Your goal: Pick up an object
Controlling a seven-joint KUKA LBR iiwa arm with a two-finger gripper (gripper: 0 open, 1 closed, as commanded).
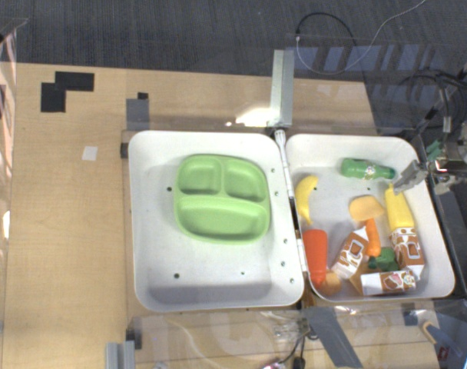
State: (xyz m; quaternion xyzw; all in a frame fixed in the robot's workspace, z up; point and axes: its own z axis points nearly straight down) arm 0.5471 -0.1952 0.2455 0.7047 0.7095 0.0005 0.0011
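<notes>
while the task leaves the choice of object free, every candidate lies in the right bin [295, 154], at the right of the frame, and the left bin [141, 206] carries a green divided plate [221, 198]. the end effector [412, 175] sits at the right bin's upper right edge, just above the top of a yellow corn cob [399, 210]; whether it is apart or together cannot be told at this size, and nothing shows held in it.

the things look like toy food, so they are probably light, hollow and stiff, with smooth plastic skins that may slip under a hard pinch. the green bottle [366, 169] lies on its side near the bin's upper wall, apart from the rest; it is round and could roll, so a hold across its middle, square to its long axis, seems best. the banana [304, 196] lies close to the divider wall at the bin's left side, which leaves little room on that side. the carrot [316, 254] lies just below it, also near that wall, long and tapered; its thick middle would be the safer place.

the small cartons [349, 256] at the lower right of the frame have flat faces that should hold well, but they crowd against each other and against an orange slice-like piece [365, 207]. the corn cob, nearest the end effector, is probably the easiest: straight, narrow, taken across its width near the middle.
</notes>
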